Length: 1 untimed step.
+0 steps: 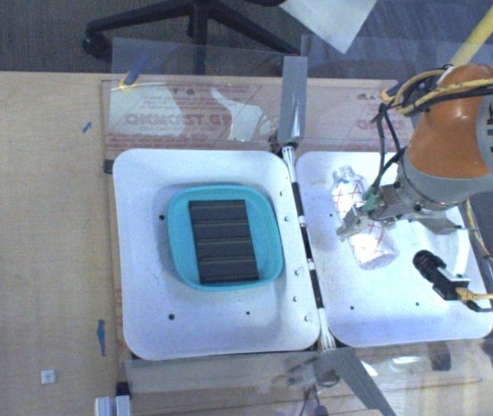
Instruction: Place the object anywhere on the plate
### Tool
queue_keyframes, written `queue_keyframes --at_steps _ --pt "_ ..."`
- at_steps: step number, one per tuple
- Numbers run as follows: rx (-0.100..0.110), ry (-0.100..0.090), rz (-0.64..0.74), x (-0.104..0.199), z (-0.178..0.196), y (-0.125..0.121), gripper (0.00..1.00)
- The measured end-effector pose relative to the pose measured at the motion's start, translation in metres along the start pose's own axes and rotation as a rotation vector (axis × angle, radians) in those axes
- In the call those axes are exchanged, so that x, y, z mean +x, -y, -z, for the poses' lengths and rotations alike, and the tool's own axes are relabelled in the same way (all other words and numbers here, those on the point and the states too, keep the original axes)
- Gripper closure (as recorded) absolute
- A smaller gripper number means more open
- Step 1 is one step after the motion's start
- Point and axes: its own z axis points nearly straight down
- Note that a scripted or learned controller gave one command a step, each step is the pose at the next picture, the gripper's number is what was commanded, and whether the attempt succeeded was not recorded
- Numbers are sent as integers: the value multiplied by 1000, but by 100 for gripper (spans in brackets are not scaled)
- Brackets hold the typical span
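Plastic, by the look of it: the object (pixel 363 224) in the right bin (pixel 402 319) is a small clear bottle with a white body and faint red marking, lying on its side under glare. It reads as light, fairly stiff and probably slippery, likely to roll or squirt out of a pinch. The safest hold would be across its middle, square to its length. The gripper (pixel 366 213) hangs right over it, arm reaching in from the right; whether it is spread or closed on the bottle cannot be told from here. The plate (pixel 179 232), teal with a dark ribbed block (pixel 223 241) on it, waits in the left bin (pixel 142 319), well apart from the bottle.
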Motion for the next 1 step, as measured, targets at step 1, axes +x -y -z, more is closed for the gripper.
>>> queue_keyframes --at_steps 1 --pt "0 0 0 0 0 0 0"
